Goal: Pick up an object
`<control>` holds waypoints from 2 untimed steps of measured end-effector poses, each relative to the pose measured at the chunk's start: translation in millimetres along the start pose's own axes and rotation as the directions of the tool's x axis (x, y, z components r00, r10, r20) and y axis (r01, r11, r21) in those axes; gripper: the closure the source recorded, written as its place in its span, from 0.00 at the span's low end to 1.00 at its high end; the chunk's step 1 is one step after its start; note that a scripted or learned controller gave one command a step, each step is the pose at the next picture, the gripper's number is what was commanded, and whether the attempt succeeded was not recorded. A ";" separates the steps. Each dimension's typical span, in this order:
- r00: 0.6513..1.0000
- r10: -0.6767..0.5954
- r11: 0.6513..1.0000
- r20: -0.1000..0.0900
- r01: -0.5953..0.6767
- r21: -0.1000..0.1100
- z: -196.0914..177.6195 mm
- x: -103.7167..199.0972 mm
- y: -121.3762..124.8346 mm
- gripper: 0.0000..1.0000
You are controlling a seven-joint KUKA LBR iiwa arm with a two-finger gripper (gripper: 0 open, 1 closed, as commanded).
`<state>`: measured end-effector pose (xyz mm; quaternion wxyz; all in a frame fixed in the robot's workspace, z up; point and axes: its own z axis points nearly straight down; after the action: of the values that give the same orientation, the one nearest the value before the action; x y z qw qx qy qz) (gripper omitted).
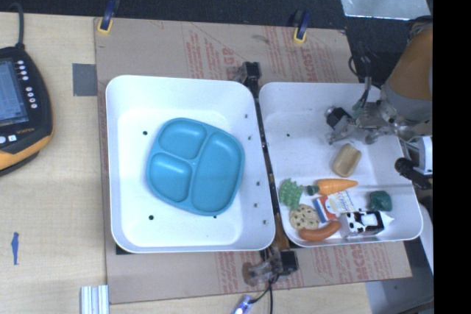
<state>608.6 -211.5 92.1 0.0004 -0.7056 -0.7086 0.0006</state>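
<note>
My gripper (355, 130) hangs over the back part of the right bin (294, 103), open, with nothing between its fingers. Just in front of it, apart from it, a tan bread-like piece (346, 158) lies on the bin floor. Nearer the front lie an orange carrot (336, 186), a green broccoli (291, 193), a cookie (302, 217), a sausage (320, 233), a small red and blue carton (324, 205), a black and white cow-patterned carton (365, 221) and a dark green piece (380, 199).
The left bin (125, 106) holds a blue divided plate (195, 165). A teach pendant (18, 103) rests on the bench at the far left. The arm's orange band (416, 62) is at the right edge. Clamps (298, 24) pin the cardboard at the back.
</note>
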 end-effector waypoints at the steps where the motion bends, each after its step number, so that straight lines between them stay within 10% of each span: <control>1: 1.000 0.001 1.000 -0.001 -0.001 0.000 -0.2 8.6 48.0 0.00; 2: 1.000 0.000 1.000 0.000 0.000 0.003 0.6 2.9 -51.5 0.00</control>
<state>557.1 -208.8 91.6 0.0014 -0.7055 -0.7087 0.0018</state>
